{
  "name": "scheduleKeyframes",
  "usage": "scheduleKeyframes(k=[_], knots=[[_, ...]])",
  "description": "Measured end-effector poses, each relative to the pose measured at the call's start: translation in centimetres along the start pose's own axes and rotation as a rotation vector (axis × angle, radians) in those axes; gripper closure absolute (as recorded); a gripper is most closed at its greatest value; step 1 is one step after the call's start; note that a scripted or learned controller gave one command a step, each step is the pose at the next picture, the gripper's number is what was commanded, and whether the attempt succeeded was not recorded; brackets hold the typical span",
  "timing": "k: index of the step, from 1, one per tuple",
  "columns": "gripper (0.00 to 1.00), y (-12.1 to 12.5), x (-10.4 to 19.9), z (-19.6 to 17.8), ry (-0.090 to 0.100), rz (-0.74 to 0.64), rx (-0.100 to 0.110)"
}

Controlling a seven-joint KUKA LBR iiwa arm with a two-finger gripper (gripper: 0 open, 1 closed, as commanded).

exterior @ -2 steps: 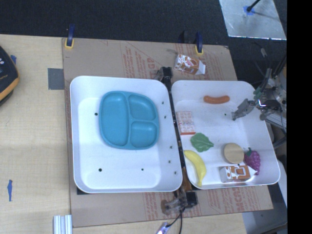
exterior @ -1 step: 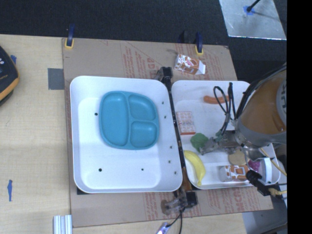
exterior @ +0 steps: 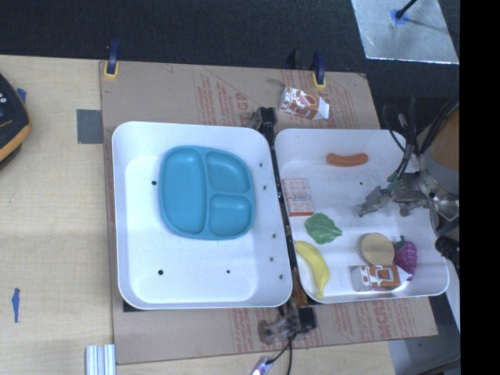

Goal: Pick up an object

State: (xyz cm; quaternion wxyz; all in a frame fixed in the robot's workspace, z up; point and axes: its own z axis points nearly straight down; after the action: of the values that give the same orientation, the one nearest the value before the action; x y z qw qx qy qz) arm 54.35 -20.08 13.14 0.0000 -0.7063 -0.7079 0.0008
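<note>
- Left bin [exterior: 133,209]: it holds one blue divided plate [exterior: 207,192], three compartments, its long side running across the bin, lying flat in the upper middle.
- Between the bins and above them, on the cardboard: one small red-and-white carton [exterior: 304,105], tilted, outside both bins.
- Right bin [exterior: 344,143], along its left wall: one flat red-and-white packet [exterior: 297,196], long axis running up and down the view.
- Below that packet: one yellow banana [exterior: 313,267], long axis slanting from upper left to lower right, its lower tip pointing at the bin's near edge.
- Just right of the banana's upper end: one green leafy piece [exterior: 323,228].
- Near the bin's far wall: one sausage [exterior: 347,160], long axis lying left to right.
- Lower right of the bin: one tan round bun [exterior: 377,248], touching one purple grape bunch [exterior: 405,255] on its right; just below them one small carton [exterior: 378,276] lying on its side, long axis left to right.
- Gripper [exterior: 371,207]: low over the right bin's bare middle, between sausage and bun, pointing left; whether its fingers are apart or together I cannot tell, and nothing shows between them.
</note>
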Motion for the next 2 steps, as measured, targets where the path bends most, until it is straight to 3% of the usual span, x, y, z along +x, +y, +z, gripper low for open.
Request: scheduleKeyframes(k=[1,2], knots=[[0.00,11.2,1.5,2.4,0.002,-0.002,0.001],[0.00,3.1,3.2,-1.0,0.000,-0.002,0.002]])
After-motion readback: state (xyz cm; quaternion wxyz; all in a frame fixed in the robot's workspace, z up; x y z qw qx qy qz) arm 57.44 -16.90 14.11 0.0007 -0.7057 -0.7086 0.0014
